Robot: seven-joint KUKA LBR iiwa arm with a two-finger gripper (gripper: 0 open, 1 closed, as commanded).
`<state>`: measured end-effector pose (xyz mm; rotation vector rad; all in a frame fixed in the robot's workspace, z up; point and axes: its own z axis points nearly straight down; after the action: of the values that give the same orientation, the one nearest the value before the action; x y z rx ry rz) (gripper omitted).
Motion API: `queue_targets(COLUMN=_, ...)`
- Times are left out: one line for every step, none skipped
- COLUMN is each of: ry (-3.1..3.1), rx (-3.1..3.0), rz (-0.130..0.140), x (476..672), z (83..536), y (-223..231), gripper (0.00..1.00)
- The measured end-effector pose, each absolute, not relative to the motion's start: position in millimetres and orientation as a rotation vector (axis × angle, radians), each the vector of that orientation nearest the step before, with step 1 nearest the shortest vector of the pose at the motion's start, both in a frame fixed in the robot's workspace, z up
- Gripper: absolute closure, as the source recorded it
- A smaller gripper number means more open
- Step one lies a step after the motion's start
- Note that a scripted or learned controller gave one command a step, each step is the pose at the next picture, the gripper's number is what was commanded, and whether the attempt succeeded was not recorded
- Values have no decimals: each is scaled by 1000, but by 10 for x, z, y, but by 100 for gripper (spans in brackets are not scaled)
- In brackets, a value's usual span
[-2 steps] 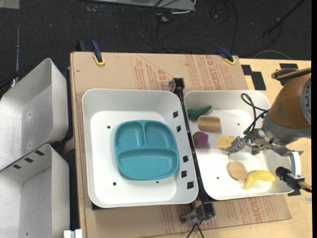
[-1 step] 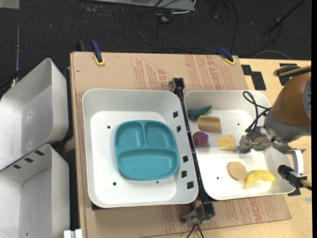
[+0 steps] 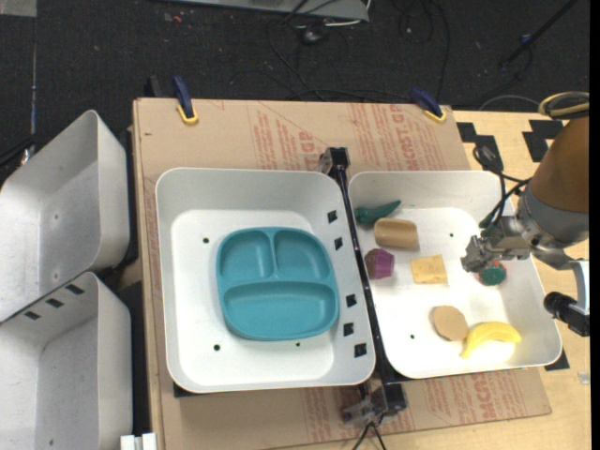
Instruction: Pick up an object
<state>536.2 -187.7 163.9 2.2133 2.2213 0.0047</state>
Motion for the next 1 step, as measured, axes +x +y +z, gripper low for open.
queue_targets(ry=2220, rx=2213, rz=4, x=5399, z=2227, y=-1971, gripper=100)
